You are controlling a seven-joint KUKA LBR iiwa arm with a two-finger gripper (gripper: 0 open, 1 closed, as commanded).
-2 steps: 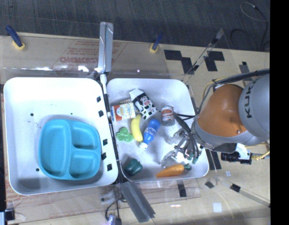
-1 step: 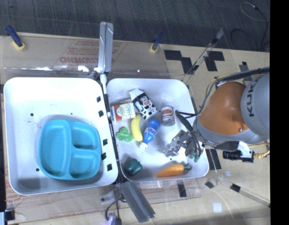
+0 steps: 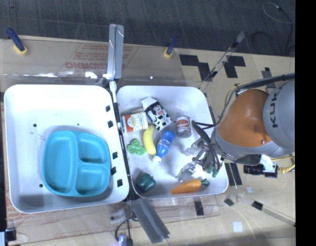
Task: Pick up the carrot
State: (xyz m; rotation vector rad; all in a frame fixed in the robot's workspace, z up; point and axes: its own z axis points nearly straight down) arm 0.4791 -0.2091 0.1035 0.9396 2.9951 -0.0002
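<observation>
Now | my gripper (image 3: pixel 192 169) hovers fingers apart, gripping nothing | one carrot (image 3: pixel 189 186) lies just below my fingertips in the right bin (image 3: pixel 209 106) | one banana (image 3: pixel 149 140), one bottle (image 3: pixel 165 144) up-left

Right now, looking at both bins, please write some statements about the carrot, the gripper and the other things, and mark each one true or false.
1. The carrot lies in the right bin, near its front edge. True.
2. The gripper is over the left bin. False: it is over the right bin, just above the carrot.
3. The blue divided tray sits in the left bin. True.
4. The carrot rests on the blue divided tray. False: it lies on the floor of the right bin.
5. The banana lies between the green toy and the blue bottle. True.
</observation>
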